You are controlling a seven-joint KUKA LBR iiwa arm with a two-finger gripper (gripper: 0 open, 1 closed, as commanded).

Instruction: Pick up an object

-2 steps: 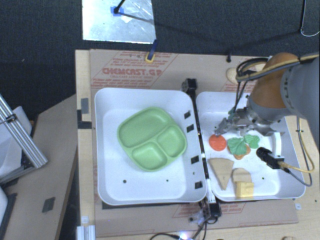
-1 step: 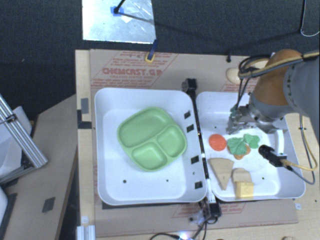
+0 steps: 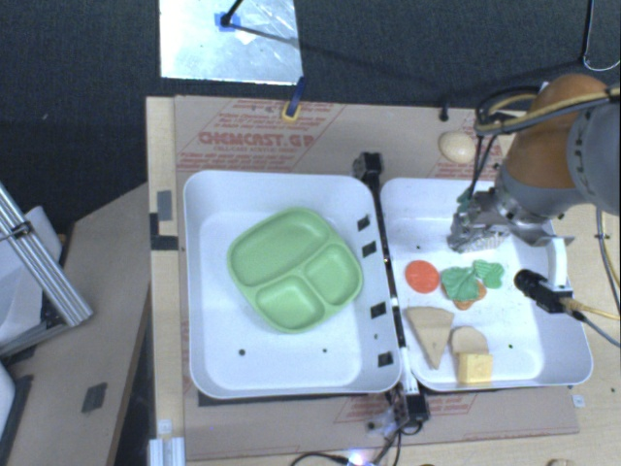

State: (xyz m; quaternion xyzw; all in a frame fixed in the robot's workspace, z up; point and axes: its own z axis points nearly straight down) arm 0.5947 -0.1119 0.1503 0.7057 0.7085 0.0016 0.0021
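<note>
1. Two white bins sit side by side on the bench. The left bin point(image 3: 209, 357) holds a green divided tray point(image 3: 294, 268); the right bin point(image 3: 553, 352) holds the small food pieces.
2. The candidates for picking all lie in the lower half of the right bin: a red disc point(image 3: 422, 277), a green leafy piece point(image 3: 473, 280) just to its right, a tan wedge point(image 3: 430, 331) below the disc, a small tan slice point(image 3: 469, 339) beside the wedge, and a yellow block point(image 3: 474, 367) at the lower edge.
3. The arm point(image 3: 558, 158) enters from the right of the frame and bends down over the upper part of the right bin.
4. The gripper point(image 3: 474, 231) hangs at the centre-right of the frame, just above the leafy piece and up and to the right of the disc.
5. The gripper reads as a blurred metallic cluster, so whether it is apart or together cannot be told. Nothing is seen between its tips.
6. Every piece lies flat on the bin floor, so no lift has happened; the pick itself appears to be entirely ahead.
7. Judging by position, the leafy piece or the disc looks like the nearest target. What remains is a descent onto one piece, a close, and a raise clear of the bin.
8. An egg-shaped object point(image 3: 456, 147) rests on the board beyond the right bin, outside both bins.
</note>
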